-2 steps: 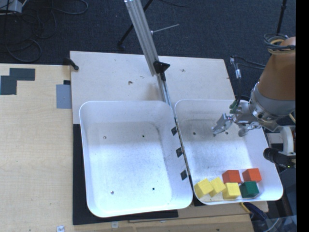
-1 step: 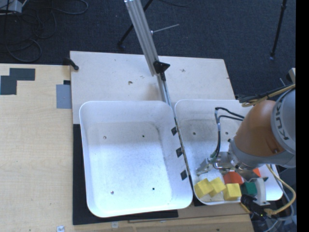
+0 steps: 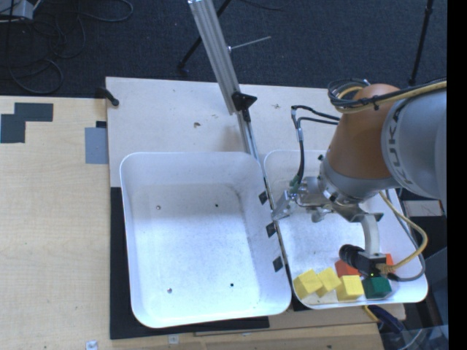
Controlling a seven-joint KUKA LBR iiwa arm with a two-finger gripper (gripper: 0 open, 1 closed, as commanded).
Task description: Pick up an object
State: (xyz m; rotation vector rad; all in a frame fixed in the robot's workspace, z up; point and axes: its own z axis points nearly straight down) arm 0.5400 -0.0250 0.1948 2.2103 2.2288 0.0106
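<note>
The end effector (image 3: 315, 201) hangs over the middle of the right bin (image 3: 310, 248), hidden under the wrist, so whether it is spread or pressed together cannot be told. The blocks sit packed in that bin's near right corner: yellow blocks (image 3: 328, 281), a red block (image 3: 347, 270) and a green block (image 3: 377, 289), all touching. A grasp there risks jamming against the bin wall or catching two blocks together. The left bin (image 3: 146, 195) lies alongside, and a slanted metal rail (image 3: 219, 57) rises at the far side of the table (image 3: 160, 115).

One fixed camera above the bench (image 3: 175, 115), slanted down over left bin (image 3: 190, 224) and right bin (image 3: 314, 246).
</note>
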